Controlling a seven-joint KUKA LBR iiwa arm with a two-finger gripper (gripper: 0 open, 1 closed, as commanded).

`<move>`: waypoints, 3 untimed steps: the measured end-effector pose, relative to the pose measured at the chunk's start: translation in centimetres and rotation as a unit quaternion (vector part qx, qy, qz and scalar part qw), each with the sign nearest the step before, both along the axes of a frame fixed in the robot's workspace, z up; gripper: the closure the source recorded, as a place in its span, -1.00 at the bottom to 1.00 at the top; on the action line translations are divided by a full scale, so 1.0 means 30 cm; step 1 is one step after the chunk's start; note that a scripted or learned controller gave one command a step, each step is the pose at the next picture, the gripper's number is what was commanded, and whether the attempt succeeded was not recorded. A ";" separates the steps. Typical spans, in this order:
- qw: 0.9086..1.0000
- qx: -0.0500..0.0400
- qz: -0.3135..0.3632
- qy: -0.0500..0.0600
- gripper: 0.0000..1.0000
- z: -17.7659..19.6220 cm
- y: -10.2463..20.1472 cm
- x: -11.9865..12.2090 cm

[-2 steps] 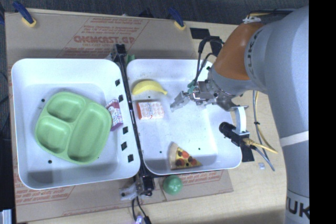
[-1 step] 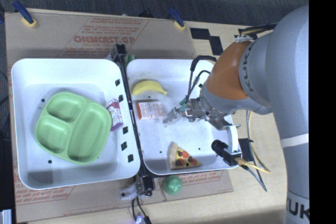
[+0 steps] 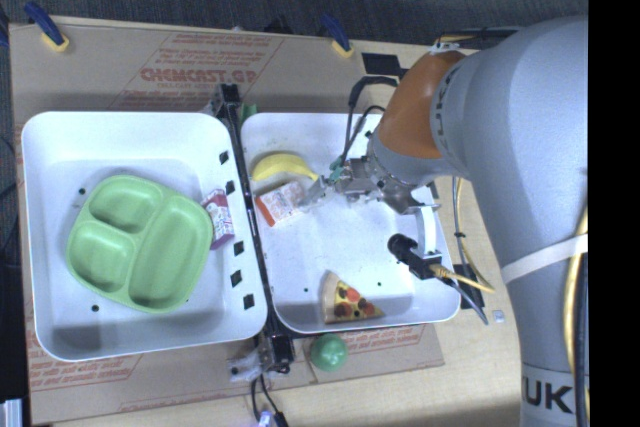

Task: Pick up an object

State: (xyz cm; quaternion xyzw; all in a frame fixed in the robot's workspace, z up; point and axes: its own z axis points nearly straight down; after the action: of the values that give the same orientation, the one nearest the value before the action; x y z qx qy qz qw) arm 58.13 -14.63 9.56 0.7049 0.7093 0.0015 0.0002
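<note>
Nearest us, at the bottom of the frame, we see a green ball (image 3: 327, 351) on the worktop (image 3: 150, 55) just outside the right bin (image 3: 300, 320). Inside that bin, a pizza slice (image 3: 347, 301) lies by its lower wall. Higher up, a red-and-white packet (image 3: 279, 203) sits just below a banana (image 3: 280, 166), close to the divider. The gripper (image 3: 335, 177) hangs over the bin's upper middle, beside the packet; we cannot tell how its jaws stand. In the left bin (image 3: 60, 140) we see a green divided plate (image 3: 139, 241) and a small wrapper (image 3: 219, 215).
</note>
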 end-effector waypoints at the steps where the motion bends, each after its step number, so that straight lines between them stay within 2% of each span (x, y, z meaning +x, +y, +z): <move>1: 1.000 -0.001 0.000 0.004 -1.00 -0.015 -0.005 -0.303; 2: 1.000 -0.001 0.004 0.003 1.00 0.020 -0.004 -0.300; 3: 1.000 -0.002 -0.001 0.000 1.00 0.334 -0.126 -0.347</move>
State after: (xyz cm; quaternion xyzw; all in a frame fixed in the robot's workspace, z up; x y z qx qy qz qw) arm 47.72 -18.43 19.58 0.7056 0.7086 0.0001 0.0011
